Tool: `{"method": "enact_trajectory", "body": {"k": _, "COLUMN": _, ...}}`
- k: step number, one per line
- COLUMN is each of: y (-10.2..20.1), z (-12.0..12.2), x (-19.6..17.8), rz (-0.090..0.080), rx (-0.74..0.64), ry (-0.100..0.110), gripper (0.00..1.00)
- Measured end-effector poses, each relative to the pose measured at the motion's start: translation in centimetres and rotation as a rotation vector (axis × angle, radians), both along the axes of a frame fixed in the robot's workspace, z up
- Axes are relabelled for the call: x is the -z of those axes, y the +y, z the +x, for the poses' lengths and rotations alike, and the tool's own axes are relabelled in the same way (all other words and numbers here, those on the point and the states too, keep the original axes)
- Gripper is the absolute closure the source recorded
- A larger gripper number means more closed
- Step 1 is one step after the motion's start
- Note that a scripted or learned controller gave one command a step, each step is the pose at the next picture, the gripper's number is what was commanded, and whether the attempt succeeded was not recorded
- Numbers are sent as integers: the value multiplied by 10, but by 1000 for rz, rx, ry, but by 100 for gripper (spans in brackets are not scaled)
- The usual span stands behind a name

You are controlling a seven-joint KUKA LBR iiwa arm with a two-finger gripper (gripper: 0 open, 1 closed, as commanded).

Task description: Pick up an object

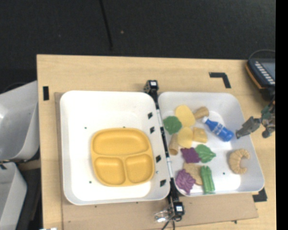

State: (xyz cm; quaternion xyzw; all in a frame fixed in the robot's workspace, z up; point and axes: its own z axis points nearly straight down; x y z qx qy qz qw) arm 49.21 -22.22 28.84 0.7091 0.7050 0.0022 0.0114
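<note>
End effector (253, 125) sits at the right rim of the right bin (230, 99), low over the bin's right side, dark fingers angled toward the middle. Nothing is visible between the fingers; whether they are spread or closed cannot be told at this size.

Right bin holds a crowd of small toy foods. Nearest the end effector: a blue bottle (218, 130) lying on its side, white cap end up-left, just beside the fingertips but apart from them. Below it, alone on bare bin floor, a tan croissant (239, 160). The rest cluster toward the divider: two yellow pieces (185, 114), a green round piece (172, 124), purple pieces (189, 155), a green leafy piece (205, 153), a green ridged stick (207, 179).

Left bin (77, 109) carries a yellow divided tray (121, 156). Wooden surface (134, 73) under both bins.

Judgement: no object chosen or lifted yet. The bottle looks the likely target: light, rigid plastic, smooth and rounded, apt to roll or squirt out of a pinch. Best taken across its narrow body at mid-length, fingers square to its long axis. The croissant is an easier fallback: isolated, ridged, less slippery, gripped across its thick middle.
</note>
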Motion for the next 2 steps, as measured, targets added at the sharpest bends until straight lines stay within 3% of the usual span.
{"method": "enact_trajectory", "body": {"k": 1, "y": 5, "z": 0, "x": -1, "rz": 9, "rx": -7, "ry": 14, "gripper": 100}}
{"method": "enact_trajectory", "body": {"k": 2, "y": -6, "z": 8, "x": 181, "rz": 15, "rx": -5, "ry": 27, "gripper": 100}}
